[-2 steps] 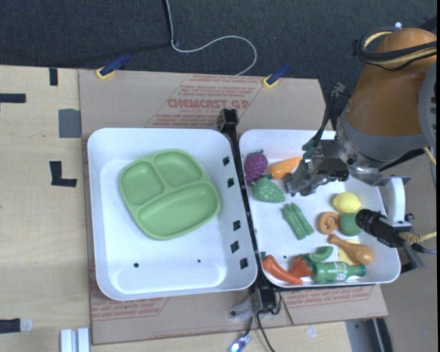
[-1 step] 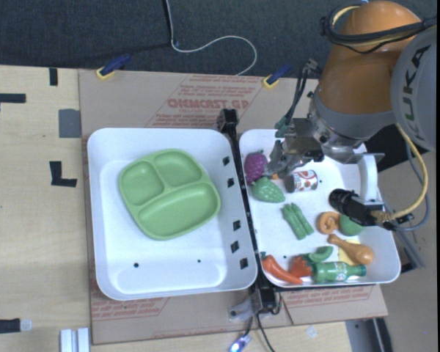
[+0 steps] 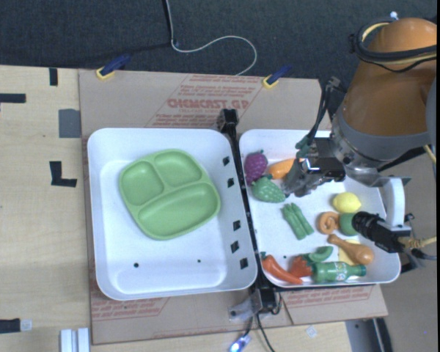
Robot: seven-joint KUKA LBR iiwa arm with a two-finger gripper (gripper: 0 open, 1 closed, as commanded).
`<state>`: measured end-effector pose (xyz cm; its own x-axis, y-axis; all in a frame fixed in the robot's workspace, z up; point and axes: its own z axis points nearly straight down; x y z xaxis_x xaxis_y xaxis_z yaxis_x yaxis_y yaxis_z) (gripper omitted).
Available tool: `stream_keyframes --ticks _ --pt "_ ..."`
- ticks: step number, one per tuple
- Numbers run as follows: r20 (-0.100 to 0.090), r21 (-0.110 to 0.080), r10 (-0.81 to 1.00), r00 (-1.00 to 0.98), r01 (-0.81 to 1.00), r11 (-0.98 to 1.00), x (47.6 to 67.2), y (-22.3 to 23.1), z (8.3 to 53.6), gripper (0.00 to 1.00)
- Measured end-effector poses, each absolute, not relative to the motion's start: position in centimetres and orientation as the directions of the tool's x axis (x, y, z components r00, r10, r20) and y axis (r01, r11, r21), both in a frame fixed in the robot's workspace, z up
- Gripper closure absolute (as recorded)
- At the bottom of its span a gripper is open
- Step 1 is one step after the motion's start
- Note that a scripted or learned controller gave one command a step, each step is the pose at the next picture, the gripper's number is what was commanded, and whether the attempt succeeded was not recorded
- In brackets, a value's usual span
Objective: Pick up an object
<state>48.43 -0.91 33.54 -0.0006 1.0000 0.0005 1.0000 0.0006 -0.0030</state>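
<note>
Highest over the bench, reaching in from the right: grey arm [image 3: 385,108] with its orange band, wrist tipped down toward the right bin.

Then left to right. On the tan bench top, a cardboard sheet [image 3: 205,101] under both bins, pinned at its far edge by a yellow clamp [image 3: 114,66] and a blue clamp [image 3: 277,74]. Beyond it, on dark floor, a looping white cable [image 3: 205,46].

Left bin [image 3: 103,145]: holding a green divided plate [image 3: 169,193], lying flat, turned at a slant, near the far side.

Right bin [image 3: 385,273], just beside the first, edges touching. Along its left side, purple grapes [image 3: 255,164] at the far end, and nearer, a green leafy vegetable [image 3: 266,191]. Just right of the grapes, an orange piece [image 3: 281,169], partly hidden. Low over these, the dark gripper [image 3: 293,185], its tip right at the green leafy vegetable; open or closed cannot be told, and nothing seen lifted in it. Further on, green pods [image 3: 298,221] in the middle, lying aslant. At the near edge, a red pepper [image 3: 277,270], then a green bottle [image 3: 337,272] on its side. Farther right, an orange ring [image 3: 327,222], a yellow lemon [image 3: 346,202] beyond it, and a tan drumstick [image 3: 352,249] between ring and bottle. All toys down on the bin floor.
</note>
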Motion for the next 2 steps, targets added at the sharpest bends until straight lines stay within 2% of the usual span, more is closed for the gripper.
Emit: stream_keyframes --ticks 1,2 --pt "0.001 -0.001 1.000 -0.007 1.000 0.007 49.6 5.0 34.0 1.00" --pt "0.000 0.001 1.000 -0.003 1.000 0.003 48.3 5.0 38.9 1.00"
